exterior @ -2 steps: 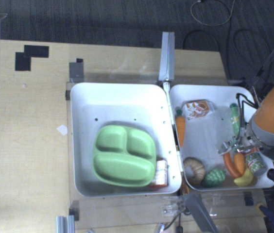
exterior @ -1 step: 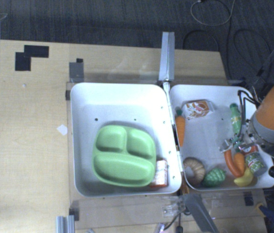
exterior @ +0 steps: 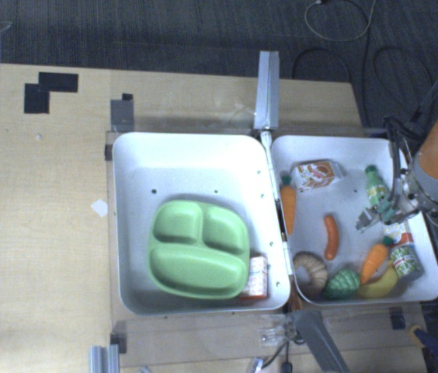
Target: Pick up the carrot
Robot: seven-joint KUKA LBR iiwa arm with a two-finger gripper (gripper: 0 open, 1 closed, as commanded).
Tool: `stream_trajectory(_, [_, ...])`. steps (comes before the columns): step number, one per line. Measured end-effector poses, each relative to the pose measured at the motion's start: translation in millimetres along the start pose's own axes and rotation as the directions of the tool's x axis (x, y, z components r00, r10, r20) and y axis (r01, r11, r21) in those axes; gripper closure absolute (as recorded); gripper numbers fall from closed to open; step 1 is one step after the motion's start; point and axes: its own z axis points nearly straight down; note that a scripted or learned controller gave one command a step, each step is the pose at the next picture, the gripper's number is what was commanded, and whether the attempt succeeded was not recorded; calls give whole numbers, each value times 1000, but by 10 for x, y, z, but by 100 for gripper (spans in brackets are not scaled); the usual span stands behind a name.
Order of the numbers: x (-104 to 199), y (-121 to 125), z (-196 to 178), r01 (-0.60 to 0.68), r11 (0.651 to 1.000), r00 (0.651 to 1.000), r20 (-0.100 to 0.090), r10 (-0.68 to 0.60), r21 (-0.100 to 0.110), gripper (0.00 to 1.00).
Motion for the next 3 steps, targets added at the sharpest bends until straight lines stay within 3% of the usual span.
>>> stream_trajectory(1, [0,-2,3,0,1000,1000,0,0,1,0])
stream_trajectory(2, [-445,-187,1395,-149,989,989,5,149,-5,0])
stream_trajectory(3, [-798,-315,1390,-96,995,995,-8,96,-6,0])
